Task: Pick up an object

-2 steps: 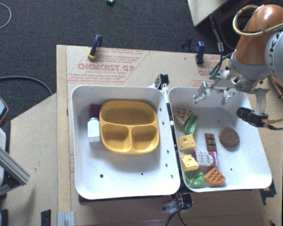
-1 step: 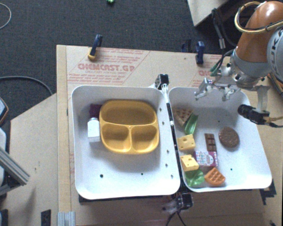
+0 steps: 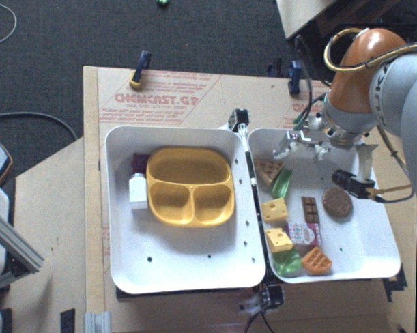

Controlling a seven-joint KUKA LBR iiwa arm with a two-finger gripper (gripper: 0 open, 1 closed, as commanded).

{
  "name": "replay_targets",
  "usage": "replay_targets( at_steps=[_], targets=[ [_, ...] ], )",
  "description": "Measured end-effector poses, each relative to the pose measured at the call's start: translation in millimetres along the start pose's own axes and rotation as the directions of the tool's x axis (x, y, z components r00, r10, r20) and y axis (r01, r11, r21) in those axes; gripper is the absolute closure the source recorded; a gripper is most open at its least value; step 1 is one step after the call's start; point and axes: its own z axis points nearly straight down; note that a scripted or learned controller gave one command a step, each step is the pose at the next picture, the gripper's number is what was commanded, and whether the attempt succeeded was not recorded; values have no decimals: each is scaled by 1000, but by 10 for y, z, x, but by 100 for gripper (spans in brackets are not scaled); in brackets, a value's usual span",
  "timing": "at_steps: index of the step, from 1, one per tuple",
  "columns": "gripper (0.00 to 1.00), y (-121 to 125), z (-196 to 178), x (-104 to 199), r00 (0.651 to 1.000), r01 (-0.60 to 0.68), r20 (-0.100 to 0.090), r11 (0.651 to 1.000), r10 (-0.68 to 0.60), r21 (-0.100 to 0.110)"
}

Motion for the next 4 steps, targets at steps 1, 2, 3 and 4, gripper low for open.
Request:
replay_targets(
  at_steps=[1, 2, 3, 4],
  targets=[
    [0, 8, 509, -2, 1000, -2, 2, 1000, 2, -6],
    [100, 35, 351, 7, 1000, -2, 1, 1000, 2, -16],
    [100, -30, -146, -53, 1000, -3, 3, 1000, 3, -13],
    [100, 49, -712, 27, 1000, 0, 2, 1000, 0, -14]
  ],
)
